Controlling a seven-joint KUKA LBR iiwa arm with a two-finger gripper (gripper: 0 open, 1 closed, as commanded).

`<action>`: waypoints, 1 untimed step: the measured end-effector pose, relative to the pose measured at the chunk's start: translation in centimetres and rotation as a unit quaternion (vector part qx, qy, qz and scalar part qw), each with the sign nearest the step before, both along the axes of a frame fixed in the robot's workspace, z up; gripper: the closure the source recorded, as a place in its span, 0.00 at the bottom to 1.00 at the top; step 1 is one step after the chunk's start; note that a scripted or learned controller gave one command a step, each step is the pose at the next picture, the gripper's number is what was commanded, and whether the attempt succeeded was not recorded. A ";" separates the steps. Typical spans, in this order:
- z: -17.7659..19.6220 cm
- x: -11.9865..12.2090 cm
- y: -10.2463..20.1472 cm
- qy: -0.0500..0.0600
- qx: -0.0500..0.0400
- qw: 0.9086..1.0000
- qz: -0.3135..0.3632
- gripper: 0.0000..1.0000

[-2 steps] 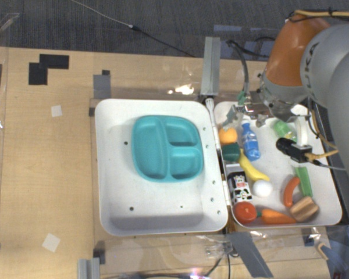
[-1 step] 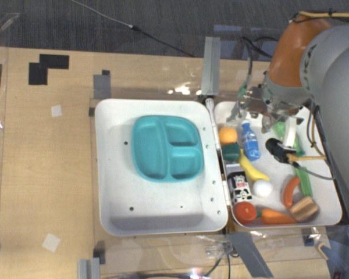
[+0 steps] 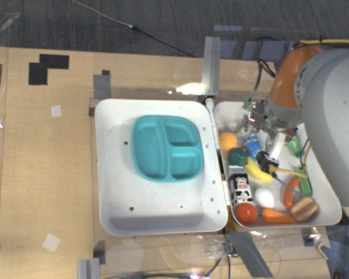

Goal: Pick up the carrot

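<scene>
Carrot (image 3: 277,217) lies flat along the near wall of the right bin (image 3: 331,211), tip toward a red tomato (image 3: 246,213), thick end beside a brown bread-like piece (image 3: 303,208). Likely a light, rigid plastic toy with a smooth, tapered skin, so it may slip. Best hold: across the thick middle, jaws crosswise to its length. Tool (image 3: 269,156) hovers above a banana (image 3: 258,171), farther back; cannot tell its state. Neighbours crowd close.

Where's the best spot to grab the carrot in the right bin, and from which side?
Likely the thick middle of the carrot, coming straight down. It lies flat along the bin's near wall, tomato at one end and a brown block at the other, so close across its width.
</scene>
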State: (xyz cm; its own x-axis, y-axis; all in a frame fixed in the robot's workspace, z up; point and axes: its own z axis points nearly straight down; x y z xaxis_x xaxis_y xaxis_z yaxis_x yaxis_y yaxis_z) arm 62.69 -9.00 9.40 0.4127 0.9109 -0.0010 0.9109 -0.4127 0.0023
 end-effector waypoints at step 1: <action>2.5 -0.2 0.6 -0.002 0.000 0.999 0.053 0.00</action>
